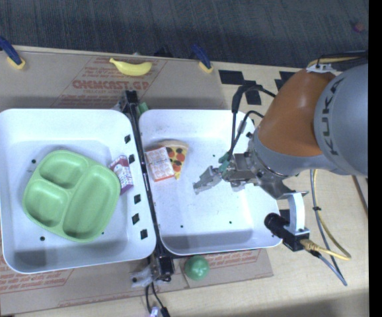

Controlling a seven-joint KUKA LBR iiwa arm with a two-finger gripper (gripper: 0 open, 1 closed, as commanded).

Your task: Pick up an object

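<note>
- The arm (310, 121), grey with an orange band, reaches in from the right over the right bin (207, 240); lettering on its grey casing is cut off and unreadable.
- The cardboard-covered surface (85, 84) carries red print behind the bins, seemingly "CHEMCAST GP", partly blurred.
- The left bin (19, 127) holds a green divided plate (72, 193), with a small dark red packet (122, 171) just beside its right rim; the packet's label is too small to read.
- In the right bin, a pizza-slice toy (175, 154) and a red-and-white packet (158, 164) lie touching near the left wall; the print is illegible.
- The gripper (204, 180) hangs over the bin's bare middle, apart from both items; its fingers blur together, so I cannot tell their spread, and nothing is visible between them.
- A yellow banana (131, 65) lies behind the bins and a green ball (195, 267) in front.
</note>
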